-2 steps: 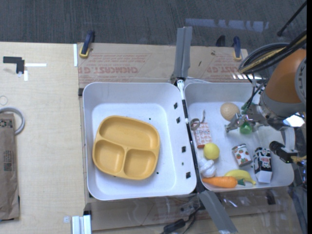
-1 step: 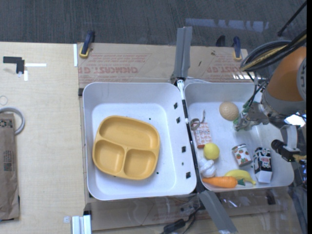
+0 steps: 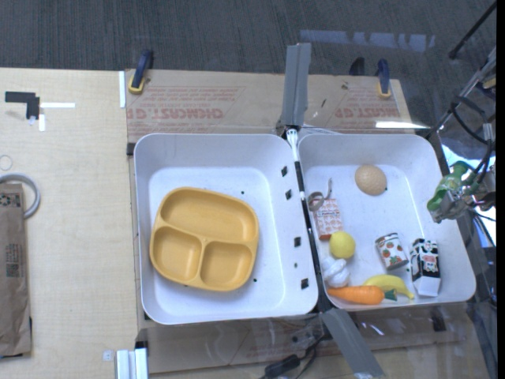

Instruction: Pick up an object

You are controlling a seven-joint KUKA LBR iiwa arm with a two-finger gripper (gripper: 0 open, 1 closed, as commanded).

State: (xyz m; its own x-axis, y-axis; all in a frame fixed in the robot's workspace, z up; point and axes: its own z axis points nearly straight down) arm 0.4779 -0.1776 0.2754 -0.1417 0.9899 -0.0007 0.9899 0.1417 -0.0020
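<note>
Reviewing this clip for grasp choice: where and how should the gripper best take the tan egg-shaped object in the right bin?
Probably from straight above, fingers closing across the narrower middle of the tan egg-shaped object. It lies alone in the right bin near the far wall, with bare floor all round, so there is room for the fingers on either side. Its rounded surface may slip, so a centred grip seems safest.

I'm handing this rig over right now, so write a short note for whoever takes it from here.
Gripper: at the right bin's right rim, over no item; finger state unreadable.
Right bin holds a tan egg, lemon, carrot, banana and small cartons.
Left bin holds a yellow divided plate.
Done: nothing lifted.
Left: pick up one object.
</note>
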